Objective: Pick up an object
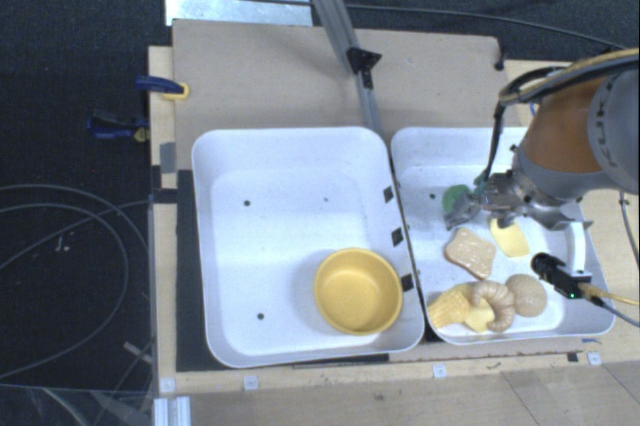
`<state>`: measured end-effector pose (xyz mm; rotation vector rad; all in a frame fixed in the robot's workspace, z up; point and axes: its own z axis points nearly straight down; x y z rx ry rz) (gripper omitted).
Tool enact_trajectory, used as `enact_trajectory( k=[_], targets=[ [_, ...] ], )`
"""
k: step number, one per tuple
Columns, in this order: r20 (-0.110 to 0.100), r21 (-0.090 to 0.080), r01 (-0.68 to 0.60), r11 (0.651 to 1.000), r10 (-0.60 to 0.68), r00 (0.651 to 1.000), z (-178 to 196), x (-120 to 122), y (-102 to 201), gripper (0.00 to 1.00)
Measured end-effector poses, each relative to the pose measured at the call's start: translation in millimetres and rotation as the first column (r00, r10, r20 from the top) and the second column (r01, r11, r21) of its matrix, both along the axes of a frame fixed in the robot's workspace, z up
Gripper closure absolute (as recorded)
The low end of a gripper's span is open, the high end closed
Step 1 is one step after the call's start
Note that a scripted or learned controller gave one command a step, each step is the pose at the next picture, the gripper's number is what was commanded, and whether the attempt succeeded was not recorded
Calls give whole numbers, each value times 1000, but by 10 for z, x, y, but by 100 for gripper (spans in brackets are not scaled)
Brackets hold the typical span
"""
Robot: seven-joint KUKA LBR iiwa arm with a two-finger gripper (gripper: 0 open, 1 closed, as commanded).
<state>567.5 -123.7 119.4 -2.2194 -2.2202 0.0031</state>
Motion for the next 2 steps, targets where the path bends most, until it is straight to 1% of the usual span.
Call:
enact_trajectory(
  k=[1, 2],
  targets=[
    [7, -1, 1, 1000, -1, 1000, 143, 19, -1, 100],
    [9, -2, -5, 1000, 5, 1000, 595, 92, 9, 100]
  ],
)
